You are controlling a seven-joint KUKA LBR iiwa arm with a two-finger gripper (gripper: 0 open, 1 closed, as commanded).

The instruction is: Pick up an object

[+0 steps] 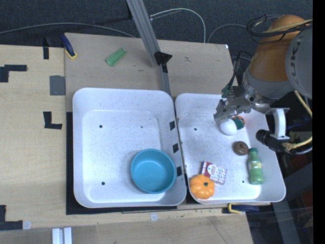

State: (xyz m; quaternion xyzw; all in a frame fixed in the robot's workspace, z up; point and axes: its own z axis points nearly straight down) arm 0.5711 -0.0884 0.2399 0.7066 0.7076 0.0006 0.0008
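Note:
My gripper (pixel 227 115) hangs over the back of the right bin (pixel 195 116), directly above a white ball (pixel 228 127) and very close to it. A small red and green piece (pixel 239 121) peeks out beside the ball. Further forward in the same bin lie a brown lump (pixel 240 147), a green bottle (pixel 255 165), a red and white carton (pixel 214 172) and an orange pumpkin (pixel 202 187). A blue bowl (pixel 152 170) sits at the front of the left bin (pixel 101 116).
A grey pole (pixel 147 29) slants down to the bins' back edge. On the bench behind lie a green block (pixel 115 57) and a blue and yellow clamp (pixel 68 47). Cables (pixel 193 14) loop at the back right.

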